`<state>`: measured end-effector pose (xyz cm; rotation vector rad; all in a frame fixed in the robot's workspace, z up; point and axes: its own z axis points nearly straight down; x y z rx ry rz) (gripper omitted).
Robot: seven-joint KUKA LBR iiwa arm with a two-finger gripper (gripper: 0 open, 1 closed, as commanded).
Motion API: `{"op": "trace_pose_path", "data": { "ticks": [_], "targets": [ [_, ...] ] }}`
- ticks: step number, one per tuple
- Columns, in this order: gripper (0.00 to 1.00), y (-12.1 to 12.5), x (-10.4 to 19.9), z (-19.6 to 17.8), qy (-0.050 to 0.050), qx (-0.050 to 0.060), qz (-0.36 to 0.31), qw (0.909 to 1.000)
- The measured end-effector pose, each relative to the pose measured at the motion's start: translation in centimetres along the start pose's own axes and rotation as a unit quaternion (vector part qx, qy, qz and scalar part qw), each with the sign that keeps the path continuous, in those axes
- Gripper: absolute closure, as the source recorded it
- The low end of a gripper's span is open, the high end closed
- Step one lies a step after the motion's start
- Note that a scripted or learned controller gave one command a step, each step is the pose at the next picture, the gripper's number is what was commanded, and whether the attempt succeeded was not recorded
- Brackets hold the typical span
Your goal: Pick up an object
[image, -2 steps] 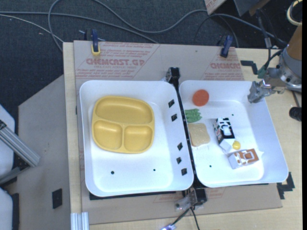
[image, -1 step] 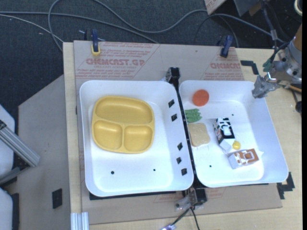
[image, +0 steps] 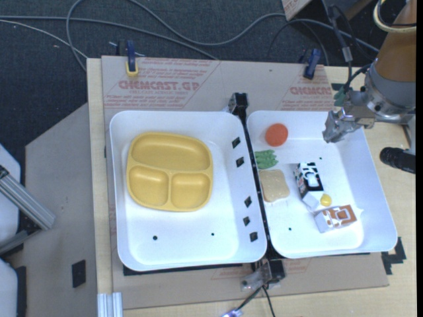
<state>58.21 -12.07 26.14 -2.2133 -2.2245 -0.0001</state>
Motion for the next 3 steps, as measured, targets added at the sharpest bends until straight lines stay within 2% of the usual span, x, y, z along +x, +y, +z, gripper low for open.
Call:
{"op": "trace_pose_path", "data": {
  "ticks": [1, 2, 3],
  "targets": [
    [1.0, -0.8, 5.4, -0.4, 0.0, 0.0, -0.001, 1.0],
    [1.0, -1.9, 11.4, 1.3, 0.0, 0.001, 0.0, 1.0],
    [1.0, -3.0, 17.2, 1.2, 0.0, 0.0, -0.001, 1.0]
  ]
}}
